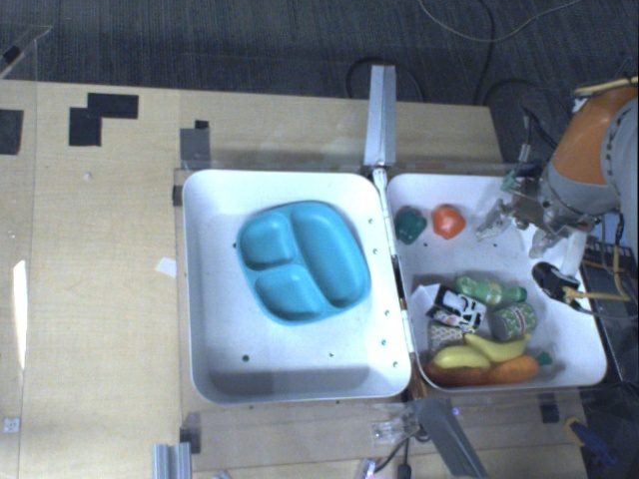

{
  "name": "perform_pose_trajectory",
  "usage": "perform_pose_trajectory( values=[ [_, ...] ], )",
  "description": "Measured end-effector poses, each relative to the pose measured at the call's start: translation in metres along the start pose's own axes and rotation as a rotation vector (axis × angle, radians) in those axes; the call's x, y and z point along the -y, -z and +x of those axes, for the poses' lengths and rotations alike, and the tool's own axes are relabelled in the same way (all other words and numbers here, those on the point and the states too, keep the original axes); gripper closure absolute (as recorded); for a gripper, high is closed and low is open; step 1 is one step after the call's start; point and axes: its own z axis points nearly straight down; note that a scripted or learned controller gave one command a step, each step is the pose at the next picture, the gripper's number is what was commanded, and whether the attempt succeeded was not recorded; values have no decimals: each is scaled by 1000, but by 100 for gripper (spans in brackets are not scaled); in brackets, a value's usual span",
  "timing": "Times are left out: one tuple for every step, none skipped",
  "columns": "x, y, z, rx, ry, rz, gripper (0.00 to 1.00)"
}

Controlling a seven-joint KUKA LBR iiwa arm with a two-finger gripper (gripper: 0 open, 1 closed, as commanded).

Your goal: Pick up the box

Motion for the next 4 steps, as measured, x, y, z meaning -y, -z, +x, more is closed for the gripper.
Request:
perform_pose_trajectory(
  values=[
    [-39, 19, 4, -1, 22, -2, 0],
    [11, -25, 44, -2, 11, -4, 0],
    [12, 132, 5, 0, -146, -2, 0],
    [42, 57, 34, 0, -139, 2, 0]
  ],
)
